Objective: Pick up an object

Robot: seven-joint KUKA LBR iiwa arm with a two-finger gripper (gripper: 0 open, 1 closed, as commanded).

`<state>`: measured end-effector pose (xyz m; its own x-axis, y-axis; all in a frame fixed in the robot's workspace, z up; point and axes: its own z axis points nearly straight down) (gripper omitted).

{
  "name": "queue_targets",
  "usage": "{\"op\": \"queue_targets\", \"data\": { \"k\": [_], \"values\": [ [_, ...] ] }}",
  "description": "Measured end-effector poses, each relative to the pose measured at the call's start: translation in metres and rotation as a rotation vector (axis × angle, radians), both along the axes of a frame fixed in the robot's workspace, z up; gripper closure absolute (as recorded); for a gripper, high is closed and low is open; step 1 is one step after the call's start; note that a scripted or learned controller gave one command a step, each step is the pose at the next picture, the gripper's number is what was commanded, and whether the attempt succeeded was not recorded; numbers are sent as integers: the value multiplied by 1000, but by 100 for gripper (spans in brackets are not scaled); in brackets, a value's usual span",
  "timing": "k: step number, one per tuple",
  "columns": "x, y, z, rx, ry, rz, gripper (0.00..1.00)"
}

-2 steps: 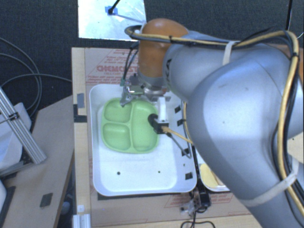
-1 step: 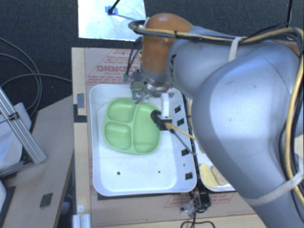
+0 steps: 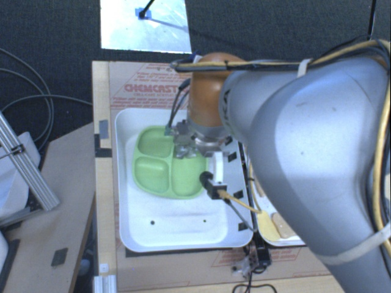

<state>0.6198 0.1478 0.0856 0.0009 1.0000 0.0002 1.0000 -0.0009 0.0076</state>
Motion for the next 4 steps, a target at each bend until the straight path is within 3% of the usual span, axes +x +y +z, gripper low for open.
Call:
{"op": "queue_targets", "data": {
  "k": [1, 3, 4],
  "values": [
    [53, -74, 106, -1, -6, -3, 100],
    [-1, 29, 113, 2, 8, 9, 100],
    [-62, 70, 174, 2, 6, 8, 100]
  ]
}}
